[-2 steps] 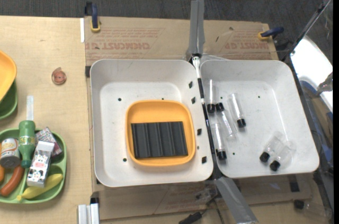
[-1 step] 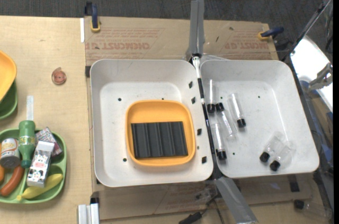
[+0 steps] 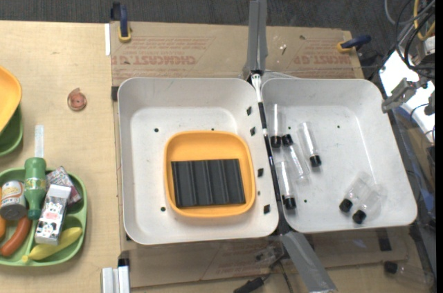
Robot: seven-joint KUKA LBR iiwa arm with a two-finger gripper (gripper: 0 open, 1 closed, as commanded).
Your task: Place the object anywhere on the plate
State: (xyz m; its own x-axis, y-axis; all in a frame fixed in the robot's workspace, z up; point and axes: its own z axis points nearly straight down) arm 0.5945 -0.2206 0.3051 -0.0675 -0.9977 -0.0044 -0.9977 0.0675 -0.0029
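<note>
- Currently, plate (image 3: 208, 140) sits in left bin (image 3: 138, 104), bearing a dark ribbed slab (image 3: 209, 183).
- Clear, black-capped tubes (image 3: 309, 144) lie right of plate, scattered in right bin (image 3: 367, 104), none touching the plate.

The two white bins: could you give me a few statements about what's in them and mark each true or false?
1. The orange plate sits in the left bin. True.
2. A dark ridged block lies on the plate. True.
3. The clear tubes with black caps lie on the plate. False: they lie in the right bin.
4. All the tubes are stacked in one pile. False: they are scattered, several near the bin's left wall and some toward its lower right corner.
5. The green tray of toy food sits left of both bins. True.
</note>
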